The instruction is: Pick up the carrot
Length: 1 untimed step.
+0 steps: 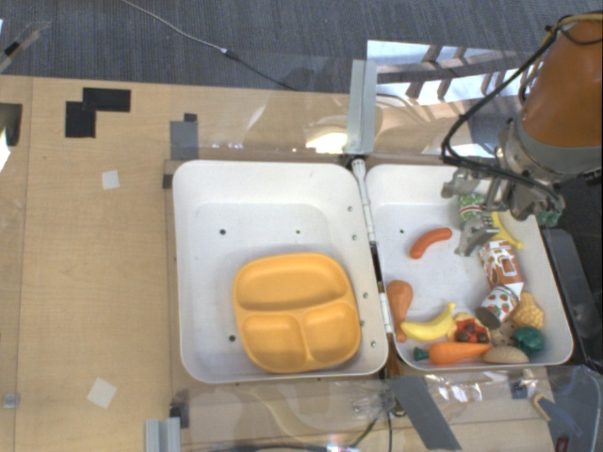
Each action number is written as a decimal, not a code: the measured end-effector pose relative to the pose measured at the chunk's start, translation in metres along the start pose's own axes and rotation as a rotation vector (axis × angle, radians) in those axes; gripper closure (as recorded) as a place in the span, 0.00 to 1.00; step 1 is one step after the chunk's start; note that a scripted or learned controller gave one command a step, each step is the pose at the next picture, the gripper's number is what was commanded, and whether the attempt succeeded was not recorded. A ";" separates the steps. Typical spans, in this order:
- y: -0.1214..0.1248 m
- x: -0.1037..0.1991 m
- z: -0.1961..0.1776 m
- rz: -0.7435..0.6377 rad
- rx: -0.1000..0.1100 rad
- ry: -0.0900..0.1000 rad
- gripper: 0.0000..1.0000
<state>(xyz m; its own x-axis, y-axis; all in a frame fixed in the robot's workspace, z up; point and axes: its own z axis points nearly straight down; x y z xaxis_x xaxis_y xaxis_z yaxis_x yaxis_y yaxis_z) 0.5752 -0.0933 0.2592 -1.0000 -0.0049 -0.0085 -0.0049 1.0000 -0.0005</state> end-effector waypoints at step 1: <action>-0.003 0.039 0.108 0.029 -0.001 0.010 0.00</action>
<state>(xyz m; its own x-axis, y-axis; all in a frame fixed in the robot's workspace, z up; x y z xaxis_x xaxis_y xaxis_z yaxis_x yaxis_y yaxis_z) 0.5369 -0.0971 0.1505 -0.9997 0.0242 0.0017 0.0242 0.9997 0.0008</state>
